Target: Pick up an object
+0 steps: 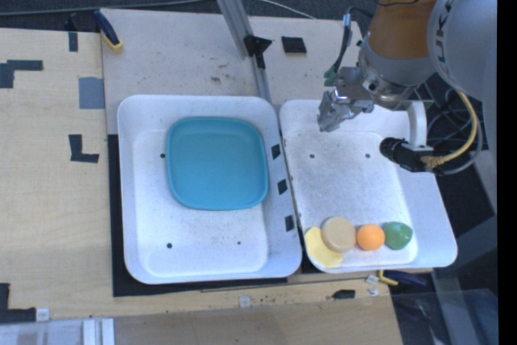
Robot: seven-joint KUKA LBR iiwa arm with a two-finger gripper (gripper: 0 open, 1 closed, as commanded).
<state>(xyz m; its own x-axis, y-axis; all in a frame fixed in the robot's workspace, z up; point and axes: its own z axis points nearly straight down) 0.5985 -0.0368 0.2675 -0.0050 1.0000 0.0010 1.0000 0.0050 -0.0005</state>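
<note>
My gripper (329, 120) hangs over the far left corner of the right bin (347, 174), its fingers pointing down and close together with nothing between them. Along that bin's near edge lie a yellow flat piece (317, 249), a tan round object (338, 233) resting partly on it, an orange ball (371, 237) and a green object (397, 234). All of these lie well away from the gripper, toward the front of the bin.
The left bin (145, 198) holds a blue square plate (216, 161). A slanted metal pole (234, 4) rises behind the bins. Black cables (420, 157) run beside the arm at the right bin's right rim.
</note>
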